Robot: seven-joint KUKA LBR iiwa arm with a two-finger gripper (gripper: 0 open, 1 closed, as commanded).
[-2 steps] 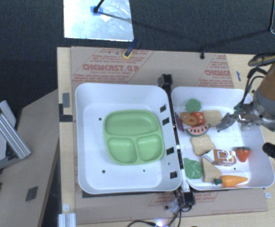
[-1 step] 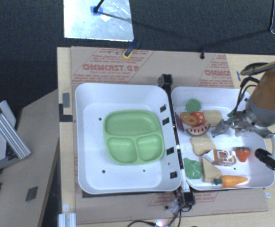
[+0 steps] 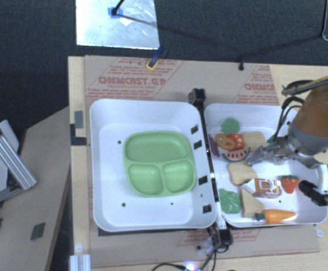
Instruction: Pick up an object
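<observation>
Camera view: gripper (image 3: 259,154) is seen low in the right bin (image 3: 265,110), over the toy food pile; finger state cannot be told. Just below it lies a tan bone-shaped piece (image 3: 241,174). Also seen nearby: red-and-tan slice (image 3: 231,141), green bumpy ball (image 3: 230,125), orange carrot (image 3: 276,215). A green divided plate (image 3: 158,162) sits in the left bin (image 3: 107,151).

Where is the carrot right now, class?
The carrot lies in the right bin, along its near edge towards the right corner. It sits just right of a sandwich wedge and below the strawberry.
</observation>
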